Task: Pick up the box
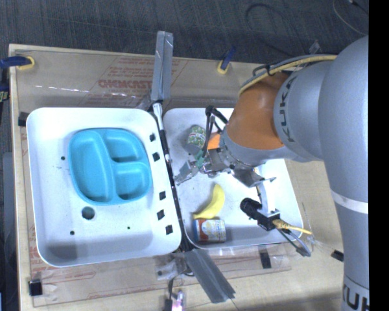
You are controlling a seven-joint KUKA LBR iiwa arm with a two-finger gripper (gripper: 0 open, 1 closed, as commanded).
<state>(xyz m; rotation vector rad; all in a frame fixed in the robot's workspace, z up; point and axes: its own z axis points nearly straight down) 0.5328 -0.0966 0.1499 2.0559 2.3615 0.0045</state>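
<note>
My gripper (193, 167) is low in the right bin (285, 173), near its left wall and just above the banana (212, 201). The arm's orange band and grey wrist cover the middle of that bin. A small orange piece (212, 144) pokes out at the wrist's left edge; I cannot tell whether it is part of the box. Whatever lies under the wrist is hidden.
A greenish crumpled ball (196, 135) lies at the back of the right bin. A red-labelled can (210, 229) lies on its side at the front, below the banana. The left bin (45, 193) holds a blue divided tray (113, 164). A black cable fitting (259, 214) hangs off the arm.
</note>
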